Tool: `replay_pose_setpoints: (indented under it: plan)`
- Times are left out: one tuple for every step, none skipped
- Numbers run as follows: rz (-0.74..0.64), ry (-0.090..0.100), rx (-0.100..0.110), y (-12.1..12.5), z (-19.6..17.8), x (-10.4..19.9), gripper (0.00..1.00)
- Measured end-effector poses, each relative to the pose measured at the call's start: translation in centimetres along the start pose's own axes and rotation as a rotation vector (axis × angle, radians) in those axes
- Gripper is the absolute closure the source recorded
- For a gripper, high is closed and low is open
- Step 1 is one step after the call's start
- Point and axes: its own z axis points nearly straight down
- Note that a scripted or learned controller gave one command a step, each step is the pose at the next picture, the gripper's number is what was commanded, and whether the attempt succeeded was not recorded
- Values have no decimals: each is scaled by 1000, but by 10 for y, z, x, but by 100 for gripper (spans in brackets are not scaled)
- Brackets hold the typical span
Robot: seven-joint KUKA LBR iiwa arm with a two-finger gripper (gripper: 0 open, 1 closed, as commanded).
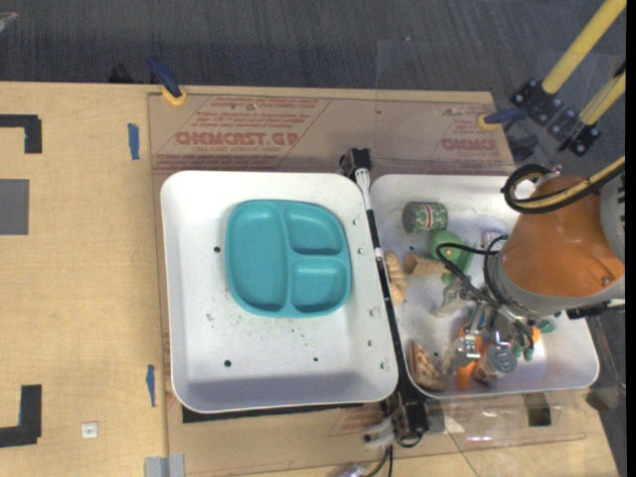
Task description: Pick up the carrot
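Note:
My gripper [484, 344] is low in the right bin [576, 366], near its front edge, under the orange wrist band. Orange bits of the carrot [467, 370] show right beside and below the gripper, among metal parts and clutter. The gripper sits directly over or against the carrot, and I cannot tell whether it grips it. Much of the carrot is hidden by the gripper.
A green can [425, 216] lies at the back of the right bin. Tan bread-like pieces [397, 272] lie along its left wall, and another [427, 363] lies near the front. A teal divided plate [288, 256] rests in the left bin [199, 346].

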Motion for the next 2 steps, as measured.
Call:
replay_pose_setpoints:
  plan:
    - [-277, 0, 0, 2, 0, 0, 0]
    - [-277, -12, 1, 3, -13, -3, 100]
